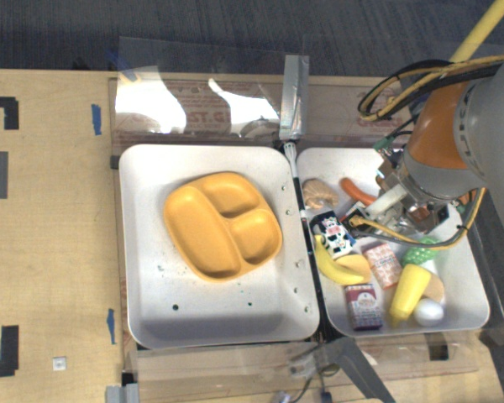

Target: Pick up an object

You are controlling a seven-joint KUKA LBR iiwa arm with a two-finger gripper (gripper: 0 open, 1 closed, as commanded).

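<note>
Hidden and cut-off parts

The arm (462, 133) runs off the right edge and covers the far right of the right bin (479, 296); its gripper (385, 210) fingers are too cluttered to read.

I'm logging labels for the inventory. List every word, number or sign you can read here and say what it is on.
No text can be read in this view.
Small dark red box in the right white bin: pale label, print too small.
Pink packet: print blurred.
Cardboard backing behind the clear plastic sheet: faint reddish lettering, illegible under glare.
</note>
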